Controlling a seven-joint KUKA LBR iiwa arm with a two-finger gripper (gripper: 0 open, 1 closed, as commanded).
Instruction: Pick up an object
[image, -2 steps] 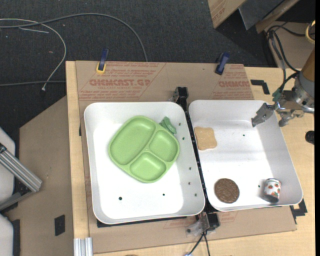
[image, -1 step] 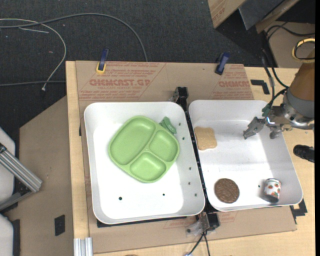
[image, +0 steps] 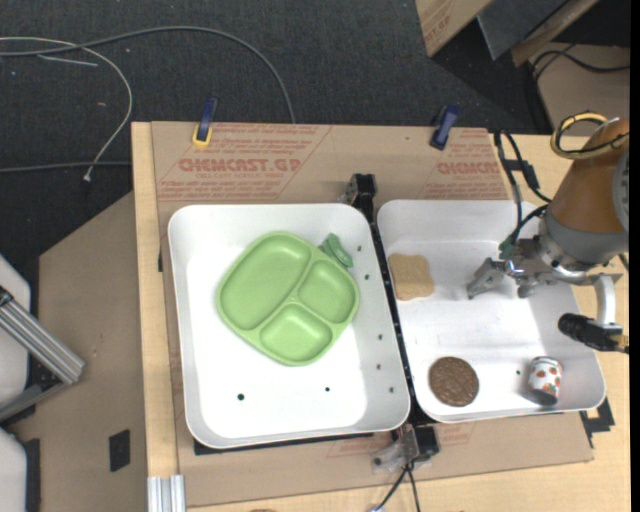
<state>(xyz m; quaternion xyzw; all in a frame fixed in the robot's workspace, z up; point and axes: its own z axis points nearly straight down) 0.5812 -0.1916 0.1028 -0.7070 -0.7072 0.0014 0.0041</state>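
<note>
My gripper (image: 503, 283) hangs over the upper middle of the right bin (image: 480, 325), fingers spread open with nothing between them. A tan, bread-like slab (image: 411, 276) lies to its left by the bin's left wall, a short gap away. A brown round disc (image: 454, 381) rests near the bin's front edge. In the front right corner sits a small white and orange object (image: 544, 377). The left bin (image: 200, 330) holds a green divided plate (image: 288, 297) with a small dark green piece (image: 337, 250) at its upper right rim.
The grey arm with its orange band (image: 590, 195) reaches in over the right bin's far right side. A black part (image: 590, 330) juts over that bin's right rim. Blue clamps (image: 206, 119) (image: 445, 127) hold the cardboard at the back.
</note>
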